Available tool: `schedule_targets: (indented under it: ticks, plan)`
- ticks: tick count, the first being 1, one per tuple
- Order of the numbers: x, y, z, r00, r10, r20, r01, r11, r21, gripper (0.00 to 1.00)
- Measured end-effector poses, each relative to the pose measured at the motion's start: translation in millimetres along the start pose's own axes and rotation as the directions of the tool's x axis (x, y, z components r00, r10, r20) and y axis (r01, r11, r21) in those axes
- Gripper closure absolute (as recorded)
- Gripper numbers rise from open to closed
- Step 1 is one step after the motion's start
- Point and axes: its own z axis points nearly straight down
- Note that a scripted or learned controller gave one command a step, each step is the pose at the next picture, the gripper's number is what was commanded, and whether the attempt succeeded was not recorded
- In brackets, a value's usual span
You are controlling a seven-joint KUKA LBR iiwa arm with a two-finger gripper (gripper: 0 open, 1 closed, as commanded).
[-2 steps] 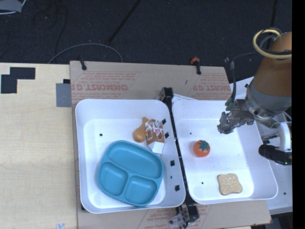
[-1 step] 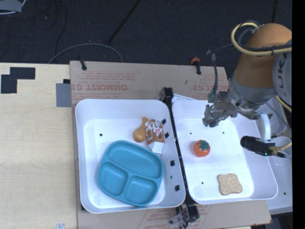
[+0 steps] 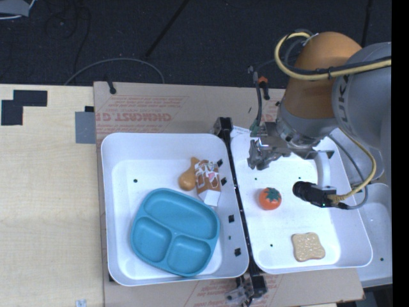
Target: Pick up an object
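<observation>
A red tomato (image 3: 270, 198) with a green stem lies in the middle of the right bin (image 3: 358, 248). A slice of toast (image 3: 308, 247) rests near that bin's front right. My gripper (image 3: 257, 158) hangs over the right bin's back left part, above and to the left of the tomato, with nothing seen between its fingers. In the left bin (image 3: 118, 171) a blue divided plate (image 3: 174, 231) lies at the front, and a brown and white gingerbread-like toy (image 3: 200, 175) sits behind it near the divider.
A black divider (image 3: 232, 197) runs between the two bins. The arm's grey body and orange band (image 3: 319, 75) cover the right bin's back right. Cardboard (image 3: 160, 110) lies under the bins.
</observation>
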Motion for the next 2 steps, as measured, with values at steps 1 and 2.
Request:
schedule_targets:
  ticks: [1,2]
  plan:
    - [45.6,10.9,3.2,1.000,0.001,0.002,-0.001,1.000,-0.003,1.00]
    - [100.3,35.1,9.2,1.000,0.001,0.002,-0.001,1.000,-0.004,1.00]
